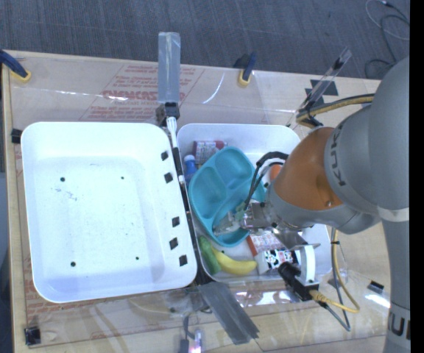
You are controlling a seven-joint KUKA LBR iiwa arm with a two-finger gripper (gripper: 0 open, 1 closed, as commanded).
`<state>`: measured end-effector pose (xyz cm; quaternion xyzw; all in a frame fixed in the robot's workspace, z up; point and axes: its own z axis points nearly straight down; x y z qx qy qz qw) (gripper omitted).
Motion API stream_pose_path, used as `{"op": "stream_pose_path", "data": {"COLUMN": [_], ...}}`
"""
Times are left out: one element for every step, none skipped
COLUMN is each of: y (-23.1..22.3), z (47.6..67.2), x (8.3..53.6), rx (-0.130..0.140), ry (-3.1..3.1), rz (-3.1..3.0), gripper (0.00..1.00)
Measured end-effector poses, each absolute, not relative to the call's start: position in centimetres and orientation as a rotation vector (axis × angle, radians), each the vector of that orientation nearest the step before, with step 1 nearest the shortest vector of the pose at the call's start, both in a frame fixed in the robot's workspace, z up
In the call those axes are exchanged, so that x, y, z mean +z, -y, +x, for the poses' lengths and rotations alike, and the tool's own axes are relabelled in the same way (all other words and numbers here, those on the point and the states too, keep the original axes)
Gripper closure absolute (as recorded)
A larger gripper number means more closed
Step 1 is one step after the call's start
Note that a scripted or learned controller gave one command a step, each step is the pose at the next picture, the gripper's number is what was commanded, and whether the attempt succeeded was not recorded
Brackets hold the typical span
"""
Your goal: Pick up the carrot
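Observation:
In the right bin (300,134), my gripper (243,216) hangs low over the near rim of a blue divided plate (223,186). The wrist with its orange band (304,182) covers the middle of that bin. A small orange-red piece (253,245), possibly the carrot, peeks out just below the gripper, between a yellow banana (234,263) and a white card; most of it is hidden. I cannot make out anything between the fingers.
A green item (207,250) lies beside the banana. A black-and-white patterned object (277,258) sits by the near wall. A blue bottle (190,169) and a pink packet (208,150) lie at the far left corner. The left bin (43,153) adjoins.

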<state>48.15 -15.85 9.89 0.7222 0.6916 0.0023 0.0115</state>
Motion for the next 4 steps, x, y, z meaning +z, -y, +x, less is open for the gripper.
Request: {"op": "stream_pose_path", "data": {"y": [11.9,16.1,13.7,12.0], "z": [48.8,47.7,50.1,51.4], "x": [9.9,12.1,9.6,10.8], "rx": [0.017,0.000,-0.001,-0.009], "ry": [-1.684,-1.852,-1.859,-1.691], "rz": [2.629,2.540,2.526,2.653], "gripper": [0.00,0.00,0.00,0.00]}}
